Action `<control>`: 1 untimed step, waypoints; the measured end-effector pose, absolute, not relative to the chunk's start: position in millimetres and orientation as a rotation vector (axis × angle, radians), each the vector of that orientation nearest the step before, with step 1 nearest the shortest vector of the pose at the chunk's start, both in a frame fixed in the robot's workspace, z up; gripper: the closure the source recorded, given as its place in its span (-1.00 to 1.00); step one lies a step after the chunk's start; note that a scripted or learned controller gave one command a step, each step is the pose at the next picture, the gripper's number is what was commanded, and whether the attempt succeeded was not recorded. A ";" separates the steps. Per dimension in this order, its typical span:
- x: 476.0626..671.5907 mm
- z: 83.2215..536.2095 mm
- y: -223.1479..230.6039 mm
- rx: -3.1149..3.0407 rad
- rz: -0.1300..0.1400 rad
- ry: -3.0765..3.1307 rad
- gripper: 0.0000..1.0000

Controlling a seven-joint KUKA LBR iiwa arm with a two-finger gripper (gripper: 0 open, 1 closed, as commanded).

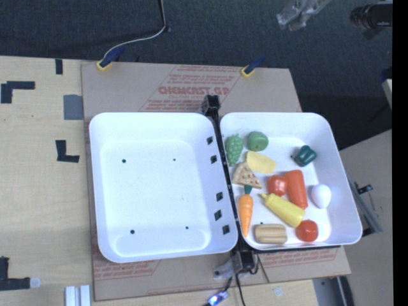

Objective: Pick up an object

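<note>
The gripper point(298, 13) hangs at the far right of the scene, high above the dark floor beyond the tabletop point(38, 171), well apart from both bins. It is blurred, and whether it is wide or narrow cannot be told; nothing is seen in it.

Two shallow white plastic bins sit side by side on a brown cardboard sheet point(185, 91). The left bin point(102, 129) shows only its white floor with a few small dark dots. The right bin point(331, 132) holds all the toy food. At its far left lie a green bunch of grapes point(234, 148) and a round green fruit point(257, 140), with a pale yellow lemon-shaped piece point(261, 163) just near of them. A small dark green pepper point(305, 155) sits towards the far right. In the middle are a tan wedge of pizza point(245, 176), a red pepper point(276, 185) and an orange-red piece point(296, 187) touching it. A white egg point(320, 196) lies by the right wall. Nearer are an orange carrot point(245, 214), a yellow squeeze bottle point(284, 209), a tan bread roll point(270, 233) and a red tomato point(306, 230).
</note>
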State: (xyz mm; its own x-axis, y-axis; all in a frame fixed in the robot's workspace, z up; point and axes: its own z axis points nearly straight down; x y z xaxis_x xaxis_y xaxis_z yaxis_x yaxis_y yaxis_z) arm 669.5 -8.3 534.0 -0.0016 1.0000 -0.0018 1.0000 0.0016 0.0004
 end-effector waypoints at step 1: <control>629.9 535.1 15.6 2.220 -0.002 2.225 1.00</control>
State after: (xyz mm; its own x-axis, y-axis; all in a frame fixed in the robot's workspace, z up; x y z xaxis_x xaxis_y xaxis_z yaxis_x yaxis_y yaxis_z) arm 629.9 15.6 535.1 -0.0025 1.0000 0.0003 1.0000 0.0025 -0.0020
